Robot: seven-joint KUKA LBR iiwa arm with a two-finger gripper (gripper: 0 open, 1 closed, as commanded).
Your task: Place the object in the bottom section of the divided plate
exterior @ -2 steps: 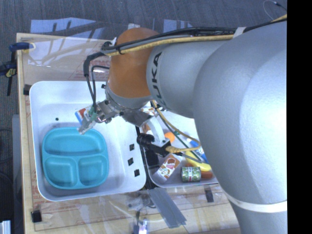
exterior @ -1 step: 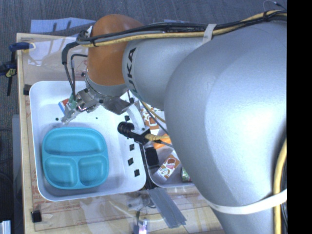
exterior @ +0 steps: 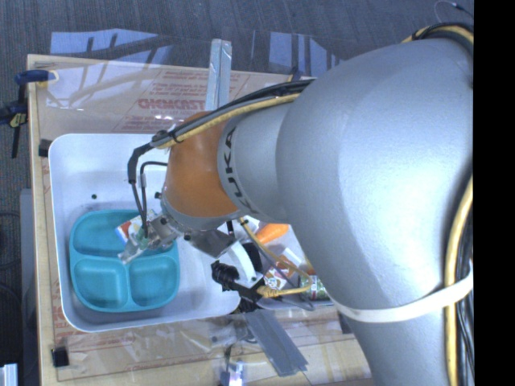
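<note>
Overhead, cardboard-lined bench [exterior: 105, 95] on grey carpet [exterior: 161, 6], white bin [exterior: 72, 167], blue divided plate [exterior: 100, 276], pincer [exterior: 138, 244] state unreadable

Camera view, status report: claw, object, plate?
Claw low over blue divided plate, at its upper right rim. Small object at claw tip, grasp unconfirmed. Arm hides right bin.
</note>
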